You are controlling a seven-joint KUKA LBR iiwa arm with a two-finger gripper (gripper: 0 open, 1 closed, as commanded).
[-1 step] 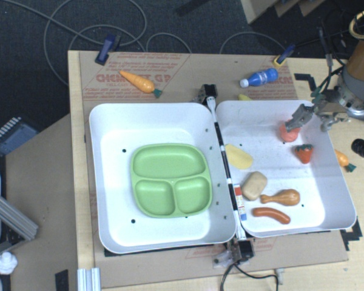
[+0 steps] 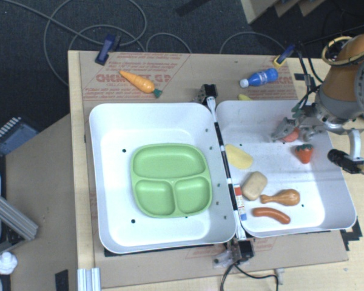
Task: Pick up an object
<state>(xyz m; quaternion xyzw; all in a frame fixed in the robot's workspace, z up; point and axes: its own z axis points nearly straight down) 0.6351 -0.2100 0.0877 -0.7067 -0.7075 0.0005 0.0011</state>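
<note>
Reaching into the right bin [image 2: 327, 217] from its far right side, my gripper [image 2: 291, 132] hangs low over the bin's upper part; something reddish sits at its tip, but I cannot tell whether that is gripped, nor how the tool is set. Nearest target: the strawberry [image 2: 304, 154], just below the gripper toward the bin's near edge. It looks stubby, leafy end toward the far wall, long axis roughly along the bin's depth. Judgement: centre over it and close across the short width, not along the axis. Other candidates lie lower in the bin: drumstick [image 2: 282, 197], long axis left-right, thick end right; sausage [image 2: 271, 214] below it, also roughly left-right.
</note>
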